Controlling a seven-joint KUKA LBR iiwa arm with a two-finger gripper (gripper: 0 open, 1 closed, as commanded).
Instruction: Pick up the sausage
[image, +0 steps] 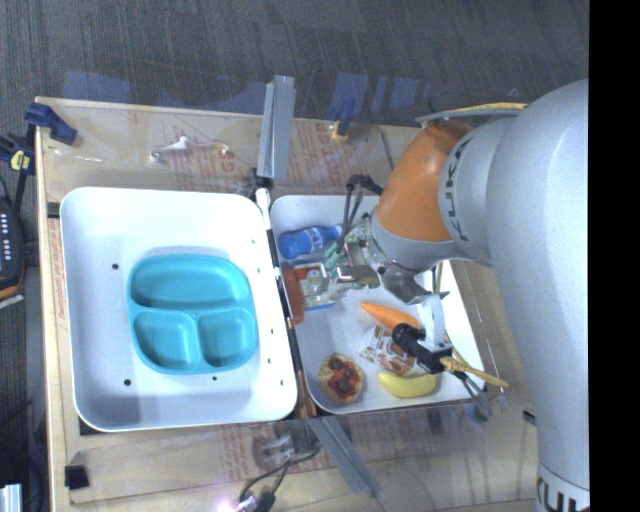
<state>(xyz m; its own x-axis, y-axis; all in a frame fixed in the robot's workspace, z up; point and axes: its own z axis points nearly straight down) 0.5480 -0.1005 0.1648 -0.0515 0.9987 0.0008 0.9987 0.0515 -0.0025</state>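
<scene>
Though the pincer's (335, 270) state is unclear, the sausage (291, 291) looks light, firm, slick: best gripped mid-length.

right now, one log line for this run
arm: over right bin | gripper: low by sausage at bin's left wall | grasp: unconfirmed | tray: left bin

White bins, bright contents, on a pale wood-toned surface (150, 150).

The left bin (90, 380) holds a turquoise tray (192, 310). The right bin (325, 400) holds a blue bottle (305, 242), an orange carrot (390, 315), a yellow banana (410, 385) and a red-topped tart (342, 378). The arm (520, 200) is grey with an orange band.
</scene>
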